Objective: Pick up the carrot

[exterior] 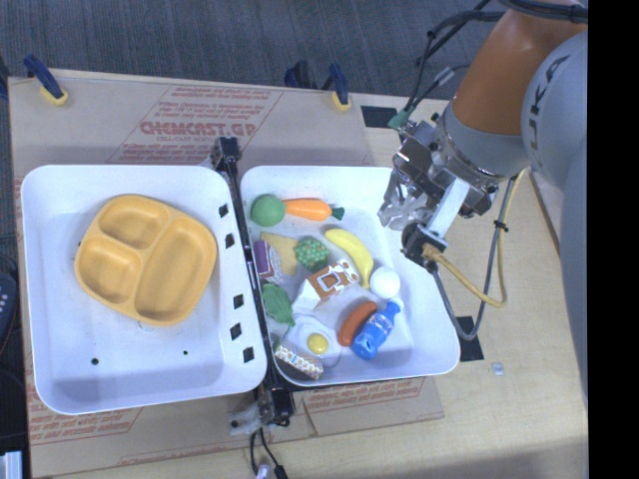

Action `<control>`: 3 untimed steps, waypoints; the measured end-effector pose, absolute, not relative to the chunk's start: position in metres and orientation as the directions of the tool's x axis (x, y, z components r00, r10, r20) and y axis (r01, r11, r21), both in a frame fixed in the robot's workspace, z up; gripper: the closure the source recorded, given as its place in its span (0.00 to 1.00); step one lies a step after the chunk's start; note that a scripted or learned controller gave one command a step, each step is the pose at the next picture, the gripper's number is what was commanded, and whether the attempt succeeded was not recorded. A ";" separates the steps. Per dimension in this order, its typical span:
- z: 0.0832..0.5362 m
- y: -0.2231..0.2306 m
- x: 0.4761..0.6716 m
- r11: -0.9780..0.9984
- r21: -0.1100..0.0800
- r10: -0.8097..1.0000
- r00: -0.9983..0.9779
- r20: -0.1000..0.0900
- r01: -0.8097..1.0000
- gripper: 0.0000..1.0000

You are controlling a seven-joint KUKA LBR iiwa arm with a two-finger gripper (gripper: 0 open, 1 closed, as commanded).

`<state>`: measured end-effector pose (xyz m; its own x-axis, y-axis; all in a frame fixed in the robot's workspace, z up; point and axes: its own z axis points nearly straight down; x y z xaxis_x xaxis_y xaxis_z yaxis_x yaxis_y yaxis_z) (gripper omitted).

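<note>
The carrot (pixel 309 209), orange with a dark green tip pointing right, lies near the back of the right bin (pixel 435 329), just right of a green ball (pixel 267 210). My gripper (pixel 401 213) hangs over that bin's right rim, to the right of the carrot and apart from it. Its translucent fingers (pixel 391 208) show nothing between them, and their spread is unclear from this angle.
A yellow divided plate (pixel 146 257) sits in the left bin (pixel 60 367). The right bin also holds a banana (pixel 351 250), broccoli (pixel 312 253), a white egg (pixel 384 283), a sausage (pixel 356 321), a blue bottle (pixel 374 332) and a fried egg (pixel 316 341), packed close together.
</note>
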<state>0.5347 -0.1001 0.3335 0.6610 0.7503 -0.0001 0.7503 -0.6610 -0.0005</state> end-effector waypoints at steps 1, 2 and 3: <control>0.226 -0.101 0.517 -0.283 -0.005 0.959 0.283 0.000 0.959 1.00; 0.226 -0.101 0.517 -0.283 -0.005 0.959 0.283 0.000 0.959 0.00; 0.203 -0.089 0.571 -0.224 -0.004 0.975 0.224 0.000 0.975 0.00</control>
